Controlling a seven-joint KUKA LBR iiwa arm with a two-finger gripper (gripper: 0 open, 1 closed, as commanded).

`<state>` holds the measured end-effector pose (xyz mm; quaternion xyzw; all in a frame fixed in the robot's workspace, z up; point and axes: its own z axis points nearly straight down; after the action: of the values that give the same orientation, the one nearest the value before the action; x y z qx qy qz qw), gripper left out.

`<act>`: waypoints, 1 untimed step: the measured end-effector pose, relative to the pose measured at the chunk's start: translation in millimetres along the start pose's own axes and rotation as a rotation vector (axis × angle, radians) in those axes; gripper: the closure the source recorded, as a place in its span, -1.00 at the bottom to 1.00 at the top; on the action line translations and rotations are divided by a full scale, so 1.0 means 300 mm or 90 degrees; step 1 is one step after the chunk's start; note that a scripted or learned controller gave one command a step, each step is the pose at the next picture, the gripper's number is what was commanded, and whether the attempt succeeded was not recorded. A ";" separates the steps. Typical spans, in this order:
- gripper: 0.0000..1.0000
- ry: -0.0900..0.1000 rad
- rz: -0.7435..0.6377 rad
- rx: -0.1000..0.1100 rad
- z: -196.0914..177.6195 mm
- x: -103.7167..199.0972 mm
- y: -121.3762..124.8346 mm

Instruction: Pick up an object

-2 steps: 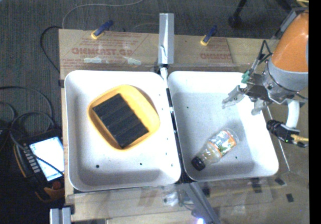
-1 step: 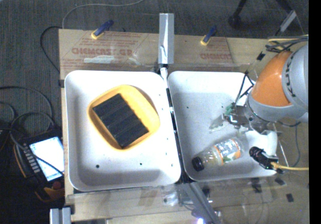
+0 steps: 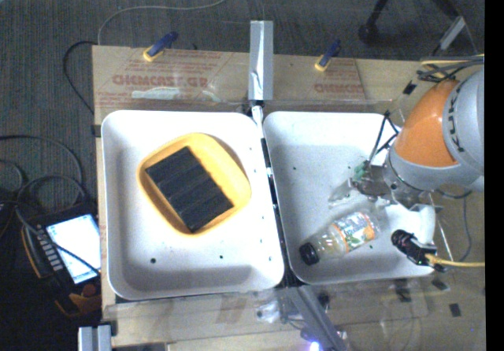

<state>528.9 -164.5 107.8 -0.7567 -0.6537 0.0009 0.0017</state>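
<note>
Camera view looks down on two white bins side by side on the bench. The left bin (image 3: 126,271) holds a yellow dish (image 3: 230,159), set slightly askew, and a black ridged pad (image 3: 190,188) lies inside it, filling most of its floor.

The right bin (image 3: 315,149) holds a clear plastic bottle (image 3: 352,232) lying on its side near the near wall. Its dark cap points to the left and its labelled body slants away to the right.

The grey arm (image 3: 472,133) with the orange band reaches in from the right and hangs over the right part of that bin. The gripper (image 3: 367,179) sits under the wrist, just beyond the bottle and apart from it. Whether it is released or clenched cannot be told, since the wrist hides most of it. Just left of it lies what may be a crumpled scrap of clear film (image 3: 345,190); the view is too poor there to be sure.

At the far edge of the bench, two blue-and-yellow clamps (image 3: 160,46) stand well apart, with an upright metal post (image 3: 261,58) between them, in line with the gap between the bins. On the floor to the left lies a lit tablet (image 3: 72,245).
</note>
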 end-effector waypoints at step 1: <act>-1.00 -0.004 -0.124 -0.013 0.053 0.004 -0.039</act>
<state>517.3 -161.7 92.0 -0.6898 -0.7240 -0.0037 -0.0080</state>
